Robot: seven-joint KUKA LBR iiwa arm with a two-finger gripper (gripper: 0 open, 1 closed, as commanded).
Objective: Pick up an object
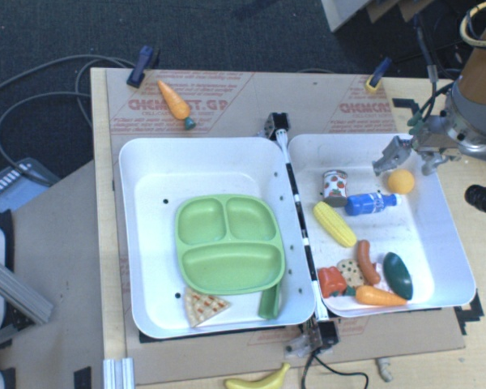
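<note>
The jaws (407, 157) hung spread and empty over the right bin's (458, 250) far corner. The orange ball (401, 181) lay just at their 6 o'clock, round, with the blue bottle (370, 204) beside it at 7 o'clock.

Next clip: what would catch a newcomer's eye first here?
Probably the big light-green divided plastic plate in the left white bin. Next, the cluster of toy food in the right white bin: a yellow corn cob, a blue bottle lying on its side and an orange ball right beside the hand at the bin's far right corner. A stray orange toy carrot lies on the cardboard beyond the left bin.
</note>
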